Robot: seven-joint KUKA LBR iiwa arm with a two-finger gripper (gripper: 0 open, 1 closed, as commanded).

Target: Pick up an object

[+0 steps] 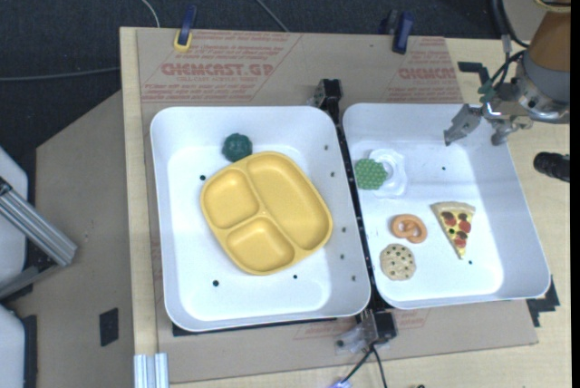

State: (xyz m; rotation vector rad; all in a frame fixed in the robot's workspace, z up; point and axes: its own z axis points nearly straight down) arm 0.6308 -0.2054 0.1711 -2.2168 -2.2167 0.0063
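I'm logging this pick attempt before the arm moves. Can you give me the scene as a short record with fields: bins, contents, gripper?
left bin: yellow divided plate, dark green item at the plate's far edge
right bin: green grapes on a white piece, pretzel, cookie, pizza slice
gripper: open, above the far right of the right bin, nothing between its fingers
nearest item to gripper: pizza slice, apart from it
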